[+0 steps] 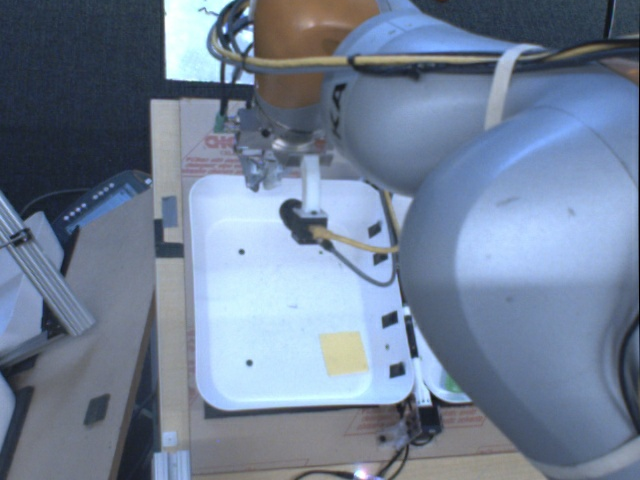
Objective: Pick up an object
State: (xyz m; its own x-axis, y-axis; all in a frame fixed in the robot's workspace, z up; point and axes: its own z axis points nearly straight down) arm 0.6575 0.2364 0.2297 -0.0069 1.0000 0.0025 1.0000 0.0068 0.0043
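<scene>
Looming closest to the lens, the grey KUKA arm with its orange wrist band [305,28] covers the frame from twelve round to five o'clock. Its two-finger gripper [262,173] hangs over the far edge of the shallow white left bin [215,298], at about eleven o'clock of the bin; how the jaws stand I cannot tell, and nothing is visible between them. Outward from there, toward five o'clock, the flat yellow square pad [344,352] lies on the bin floor, well apart from the gripper. It looks thin, light and probably soft, like a sponge cloth or foam sheet. Lying flush, it offers no raised side, so I judge the best hold is across one edge, pressing down so a finger slips under; it may bend or slide.
</scene>
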